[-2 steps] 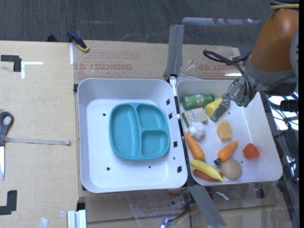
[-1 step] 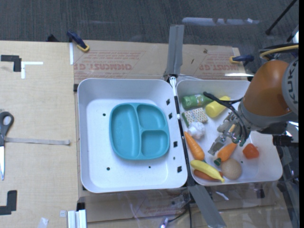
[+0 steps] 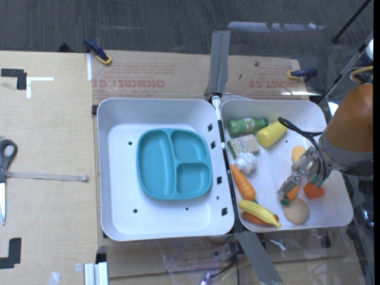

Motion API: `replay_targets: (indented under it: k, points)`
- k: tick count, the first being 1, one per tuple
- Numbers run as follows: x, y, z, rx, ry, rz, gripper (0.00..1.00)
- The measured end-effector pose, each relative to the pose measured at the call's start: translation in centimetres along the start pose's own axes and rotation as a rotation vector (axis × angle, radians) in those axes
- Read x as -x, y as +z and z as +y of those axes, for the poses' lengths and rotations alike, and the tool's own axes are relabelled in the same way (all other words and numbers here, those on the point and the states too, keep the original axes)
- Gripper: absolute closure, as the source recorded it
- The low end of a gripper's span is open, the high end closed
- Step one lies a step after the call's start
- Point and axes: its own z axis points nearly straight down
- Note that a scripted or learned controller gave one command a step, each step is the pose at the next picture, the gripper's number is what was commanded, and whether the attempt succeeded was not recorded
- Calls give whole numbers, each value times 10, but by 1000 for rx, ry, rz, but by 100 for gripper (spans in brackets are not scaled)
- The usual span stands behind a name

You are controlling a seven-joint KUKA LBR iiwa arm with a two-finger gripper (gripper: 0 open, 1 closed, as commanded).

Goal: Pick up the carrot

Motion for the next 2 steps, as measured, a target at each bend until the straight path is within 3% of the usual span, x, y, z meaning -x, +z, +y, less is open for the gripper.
replay_targets:
  k: [1,2]
  points:
    - [2,-11,2,2,-3,-6,100]
    - [-24,-71,52,0,95,0,100]
